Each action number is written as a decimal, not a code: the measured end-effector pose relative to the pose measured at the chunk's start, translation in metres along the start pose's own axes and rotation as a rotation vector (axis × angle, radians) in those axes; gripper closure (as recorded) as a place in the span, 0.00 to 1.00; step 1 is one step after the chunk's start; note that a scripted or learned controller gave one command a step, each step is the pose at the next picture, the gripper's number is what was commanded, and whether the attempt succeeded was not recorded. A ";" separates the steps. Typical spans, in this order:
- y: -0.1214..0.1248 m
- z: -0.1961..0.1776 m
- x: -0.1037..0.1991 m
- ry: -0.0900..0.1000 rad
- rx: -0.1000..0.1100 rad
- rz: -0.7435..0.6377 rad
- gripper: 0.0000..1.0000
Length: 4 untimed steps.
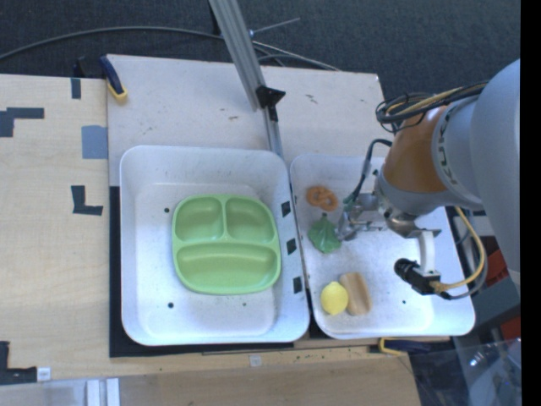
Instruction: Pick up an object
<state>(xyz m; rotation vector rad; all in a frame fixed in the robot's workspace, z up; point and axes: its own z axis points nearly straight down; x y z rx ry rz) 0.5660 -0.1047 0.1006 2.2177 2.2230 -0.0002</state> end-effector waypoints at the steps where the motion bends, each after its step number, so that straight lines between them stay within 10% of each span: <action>1: 0.001 -0.042 -0.002 0.001 -0.001 0.001 1.00; 3: 0.013 -0.148 0.002 0.000 -0.004 0.000 1.00; 4: 0.012 -0.141 0.047 0.002 0.003 -0.003 1.00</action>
